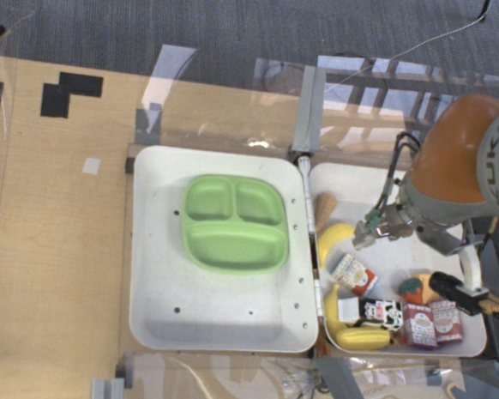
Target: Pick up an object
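The right white bin (354, 178) holds a jumble of toy food. A tan cone (326, 206) lies by its left wall, with a yellow banana (333, 239) just below it. A small white and red carton (353, 274) sits further down, near a black and white carton (382, 312). A second yellow piece (355, 335) lies along the front wall. Two red cartons (430, 325) and a red and orange fruit (413, 290) sit at the right. My gripper (374, 229) hangs over the bin's middle, just right of the banana and above the small carton. Nothing shows in its grasp.
The left white bin (155, 256) carries a green divided plate (235, 222). A metal rail (309, 233) separates the two bins. The arm's orange band (455, 150) and grey wrist cover the right bin's back right part. A black part (453, 288) juts over the bin's right side.
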Tool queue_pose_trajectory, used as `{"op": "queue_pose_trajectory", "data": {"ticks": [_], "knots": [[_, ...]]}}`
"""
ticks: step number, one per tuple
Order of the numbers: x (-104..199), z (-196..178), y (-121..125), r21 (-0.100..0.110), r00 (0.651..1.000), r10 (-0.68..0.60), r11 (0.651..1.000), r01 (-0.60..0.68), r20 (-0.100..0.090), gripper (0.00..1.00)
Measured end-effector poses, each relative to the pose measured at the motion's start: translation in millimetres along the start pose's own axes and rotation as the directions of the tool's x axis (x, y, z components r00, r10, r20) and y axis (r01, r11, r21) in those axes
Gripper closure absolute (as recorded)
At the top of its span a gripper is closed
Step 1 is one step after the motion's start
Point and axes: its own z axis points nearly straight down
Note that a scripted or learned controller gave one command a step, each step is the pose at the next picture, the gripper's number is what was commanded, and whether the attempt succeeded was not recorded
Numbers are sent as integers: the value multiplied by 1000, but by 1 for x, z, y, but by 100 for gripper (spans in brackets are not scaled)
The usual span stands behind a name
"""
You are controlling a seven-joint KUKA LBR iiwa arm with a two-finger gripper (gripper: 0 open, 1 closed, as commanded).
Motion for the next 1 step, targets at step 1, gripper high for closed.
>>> {"op": "queue_pose_trajectory", "data": {"ticks": [1], "knots": [[0, 0, 0, 0, 1000, 0, 1000, 0, 0, 0]]}}
